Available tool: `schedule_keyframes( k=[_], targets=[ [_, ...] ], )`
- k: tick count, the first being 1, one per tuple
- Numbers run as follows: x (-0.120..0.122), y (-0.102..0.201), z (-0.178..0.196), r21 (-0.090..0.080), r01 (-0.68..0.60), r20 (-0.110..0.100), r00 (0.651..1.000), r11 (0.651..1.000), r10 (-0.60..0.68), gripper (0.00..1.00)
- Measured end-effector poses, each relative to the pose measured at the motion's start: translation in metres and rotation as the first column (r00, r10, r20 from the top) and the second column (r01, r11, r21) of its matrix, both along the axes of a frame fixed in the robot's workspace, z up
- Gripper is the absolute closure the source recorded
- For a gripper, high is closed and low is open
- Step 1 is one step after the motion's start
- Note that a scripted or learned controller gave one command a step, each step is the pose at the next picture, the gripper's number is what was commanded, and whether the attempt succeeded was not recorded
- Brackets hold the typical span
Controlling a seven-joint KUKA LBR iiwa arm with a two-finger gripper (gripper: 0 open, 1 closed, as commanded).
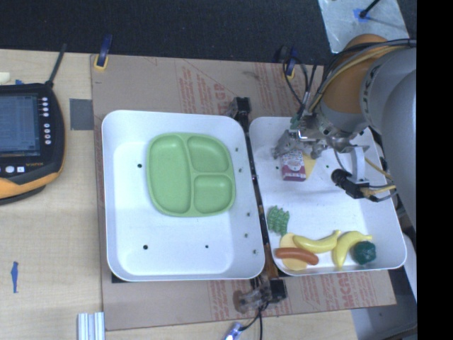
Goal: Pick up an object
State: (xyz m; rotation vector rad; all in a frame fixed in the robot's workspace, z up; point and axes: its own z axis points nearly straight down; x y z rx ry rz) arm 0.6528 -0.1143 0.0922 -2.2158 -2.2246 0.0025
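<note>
Gripper (296, 149) low in the right bin (386, 218), directly over a small red-and-white packet (294, 167); can't tell whether it's clamped or released, view too cluttered. Risk: off-centre closure tips the packet, or it slips. Toy food along the near wall is well apart.

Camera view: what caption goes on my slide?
Grey arm's end effector over a small red-and-white carton in the right white bin; green divided plate left.

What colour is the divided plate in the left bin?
Light green, seen in the camera view: plate in the left bin.
</note>
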Motion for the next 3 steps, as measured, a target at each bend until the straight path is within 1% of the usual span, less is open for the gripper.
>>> schedule_keyframes(
  k=[1, 2, 3],
  targets=[
    [-0.031, 0.01, -0.001, -0.001, 0.0, -0.003, 1.0, 1.0, -0.001, 0.0],
    [-0.031, 0.009, 0.01, -0.002, 0.001, -0.005, 1.0, 1.0, -0.001, 1.0],
    [-0.033, 0.067, 0.1, 0.001, -0.001, 0.0, 1.0, 1.0, 0.001, 1.0]
  ],
)
